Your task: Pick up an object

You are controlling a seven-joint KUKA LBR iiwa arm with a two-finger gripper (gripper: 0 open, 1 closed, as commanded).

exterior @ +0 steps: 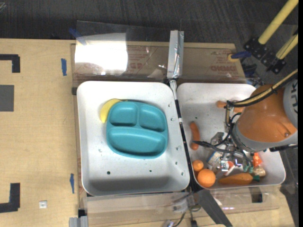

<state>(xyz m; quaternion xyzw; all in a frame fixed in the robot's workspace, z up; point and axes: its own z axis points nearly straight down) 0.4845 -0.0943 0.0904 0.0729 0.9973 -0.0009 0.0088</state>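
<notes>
Orange toys crowd the near end of the right bin (274, 174), and that is where your arm has gone in: the hand (227, 159) sits low among them, its metal parts and wiring tangled against the clutter so that you cannot tell whether it is released or clenched, nor whether anything lies between its parts. Just beside it on the bin floor you have an orange ball (206, 178), a smaller orange ball (198, 165) touching or nearly touching it, a long carrot (236, 178) lying along the near wall, and a small orange piece (194, 129) further up by the divider; another orange bit (221, 104) lies near the far wall. Any of these would serve as the object to pick up. The left bin (90, 126) holds a teal divided plate (137, 129) resting over a yellow thing (108, 109), well apart from the arm, with the cardboard-covered desk (33, 126) beyond. You appear to be at the reach-and-close step, with the lift not yet made. The next move, as far as one can judge, calls for a firm close on one single item and a straight rise clear of its neighbours; with the pieces packed so tightly, a round ball may squirt aside or a second toy may be nudged, so watch the lift before you count it a catch.
</notes>
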